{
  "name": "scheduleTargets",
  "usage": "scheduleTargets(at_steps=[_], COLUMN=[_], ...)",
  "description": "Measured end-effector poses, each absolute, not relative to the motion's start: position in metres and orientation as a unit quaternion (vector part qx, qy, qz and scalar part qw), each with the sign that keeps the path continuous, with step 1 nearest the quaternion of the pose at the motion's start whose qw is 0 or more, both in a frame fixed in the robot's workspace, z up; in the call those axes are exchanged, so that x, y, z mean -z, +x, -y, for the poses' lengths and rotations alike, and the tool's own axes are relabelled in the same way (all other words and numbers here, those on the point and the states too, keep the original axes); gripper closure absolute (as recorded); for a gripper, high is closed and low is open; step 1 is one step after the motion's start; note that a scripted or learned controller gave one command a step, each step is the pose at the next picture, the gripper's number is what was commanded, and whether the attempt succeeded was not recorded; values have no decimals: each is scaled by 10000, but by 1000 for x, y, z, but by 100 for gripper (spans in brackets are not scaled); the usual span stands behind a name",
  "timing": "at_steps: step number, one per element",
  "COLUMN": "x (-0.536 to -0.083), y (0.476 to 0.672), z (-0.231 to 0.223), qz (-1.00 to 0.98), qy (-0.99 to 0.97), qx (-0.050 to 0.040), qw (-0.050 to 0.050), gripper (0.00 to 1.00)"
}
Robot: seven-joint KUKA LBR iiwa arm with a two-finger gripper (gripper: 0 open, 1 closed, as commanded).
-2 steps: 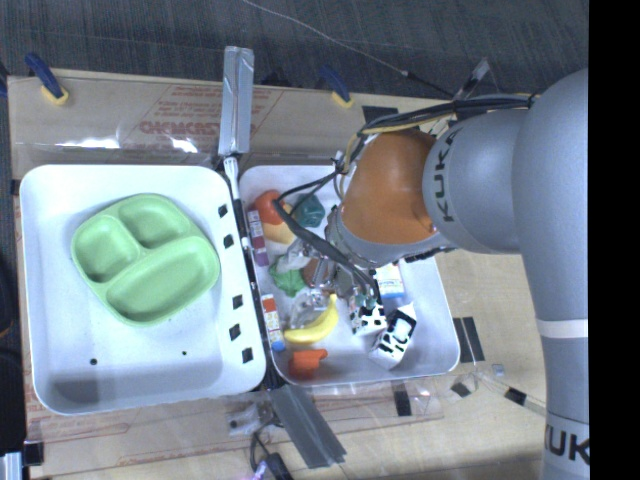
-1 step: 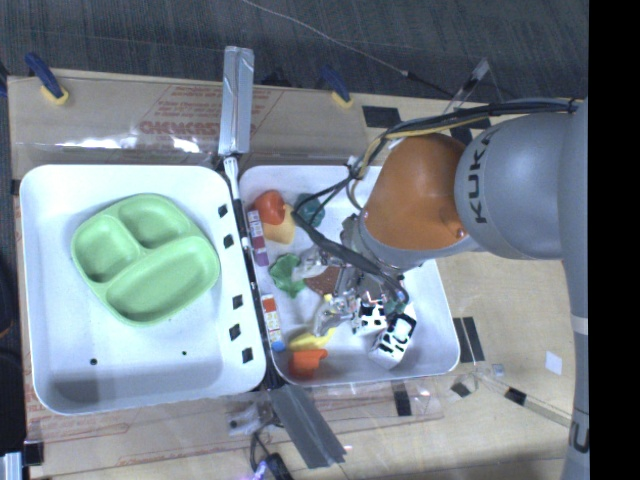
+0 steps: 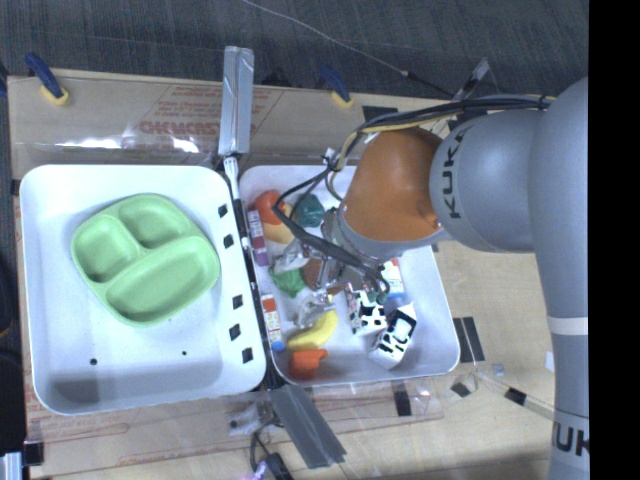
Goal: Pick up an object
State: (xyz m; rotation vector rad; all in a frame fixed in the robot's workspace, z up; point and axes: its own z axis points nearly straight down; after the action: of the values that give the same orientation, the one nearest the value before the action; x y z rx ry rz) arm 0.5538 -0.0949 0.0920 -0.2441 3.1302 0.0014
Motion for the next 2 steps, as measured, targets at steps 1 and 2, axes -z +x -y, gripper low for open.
scheduleTargets(at_steps=[1,2], x=[-103,-268], y=[556,633], z=[94,143], qz=[-9967,-9797], qy=[-812,-2005], qx=[0,23], qw=[30,48], gripper=[100,100])
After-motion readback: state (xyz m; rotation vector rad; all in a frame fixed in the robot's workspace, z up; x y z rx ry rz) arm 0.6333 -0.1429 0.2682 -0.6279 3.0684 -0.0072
